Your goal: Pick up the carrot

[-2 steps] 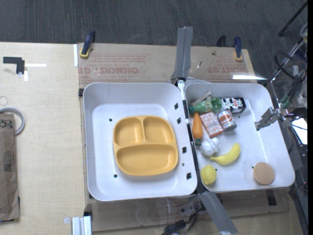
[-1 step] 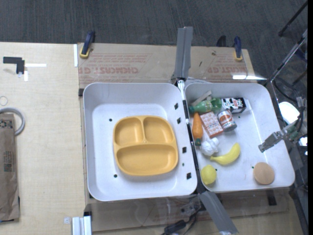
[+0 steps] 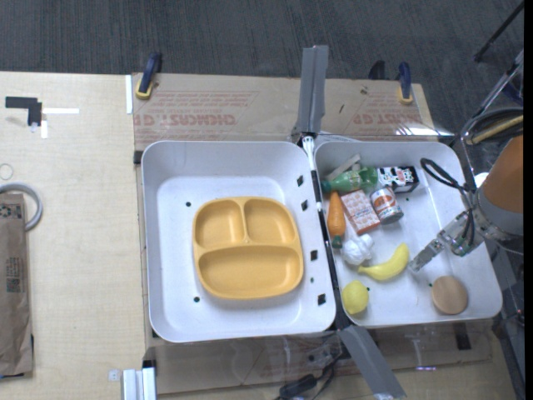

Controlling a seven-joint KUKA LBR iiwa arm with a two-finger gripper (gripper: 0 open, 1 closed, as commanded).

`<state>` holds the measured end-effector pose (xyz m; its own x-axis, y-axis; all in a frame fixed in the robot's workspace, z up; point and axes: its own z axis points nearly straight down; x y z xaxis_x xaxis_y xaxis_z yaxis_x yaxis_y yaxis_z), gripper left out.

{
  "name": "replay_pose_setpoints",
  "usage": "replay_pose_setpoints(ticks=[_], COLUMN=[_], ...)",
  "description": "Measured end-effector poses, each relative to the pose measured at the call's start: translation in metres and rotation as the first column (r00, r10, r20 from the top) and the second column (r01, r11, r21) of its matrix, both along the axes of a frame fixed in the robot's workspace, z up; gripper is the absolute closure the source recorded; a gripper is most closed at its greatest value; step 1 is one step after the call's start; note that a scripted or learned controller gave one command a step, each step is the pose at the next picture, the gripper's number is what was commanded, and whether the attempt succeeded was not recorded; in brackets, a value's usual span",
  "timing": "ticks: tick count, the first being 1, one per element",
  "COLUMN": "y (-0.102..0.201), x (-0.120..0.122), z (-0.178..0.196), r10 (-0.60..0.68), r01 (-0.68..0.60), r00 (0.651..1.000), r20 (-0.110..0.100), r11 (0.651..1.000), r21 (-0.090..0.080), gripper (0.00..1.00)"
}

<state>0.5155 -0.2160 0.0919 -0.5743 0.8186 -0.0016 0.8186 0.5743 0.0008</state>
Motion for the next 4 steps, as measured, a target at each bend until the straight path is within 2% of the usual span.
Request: replay_pose_setpoints(ticks=[1, 2, 3, 4], y=[0.052, 0.052, 0.087, 0.033], x=[-0.011, -0.011, -0.034, 0.02], z=[-0.001, -0.001, 0.0, 0.234], r10=[0.18, 0.18, 0.501, 0.545], r01=[-0.18, -0.18, -0.501, -0.545], r00=[0.984, 0.984, 0.865, 0.838], r20=[-0.002, -0.002, -0.001, 0.001], r11=[0.984, 0.984, 0.865, 0.838], r21=[0.001, 0.001, 0.001, -0.002], gripper=[0.0, 0.0, 0.0, 0.0])
